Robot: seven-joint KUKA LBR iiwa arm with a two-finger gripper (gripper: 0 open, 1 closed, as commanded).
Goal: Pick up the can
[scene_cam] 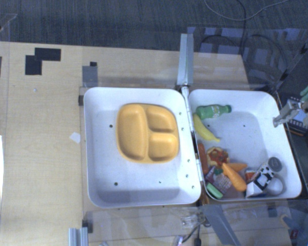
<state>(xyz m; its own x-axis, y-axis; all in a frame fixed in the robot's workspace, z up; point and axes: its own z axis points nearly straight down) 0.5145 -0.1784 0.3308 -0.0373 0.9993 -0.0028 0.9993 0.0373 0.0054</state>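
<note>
**Q:** Where is the gripper, and is it holding anything?

**A:** The gripper (290, 114) sits at the right rim of the right bin (236, 93), a small metallic shape reaching in from the view's right. Whether it is open or closed cannot be told at this size. Nothing is visibly in its grasp.

**Q:** Where is the can from there?

**A:** The can (274, 164) is below the gripper in the view and slightly left of it, well apart from it. It stands upright by the same right wall of the bin and shows a round, dark grey top.

**Q:** What surrounds the can?

**A:** Just beyond it, further from the gripper, are a black-and-white patterned carton (264, 178) and a rounded silver object (277, 186) in the bin's lower right corner. Left of those lies an orange carrot (234, 176) at a slant, among a cluster of small colourful items too jumbled to name.

**Q:** And further out?

**A:** Left of the gripper, across the bin, a green bottle (214, 110) lies on its side. A yellow banana (205, 129) lies just below the bottle. Beyond the divider, the left bin (100, 152) holds a yellow divided plate (146, 132). Both bins rest on a pale wooden bench (36, 137).
</note>
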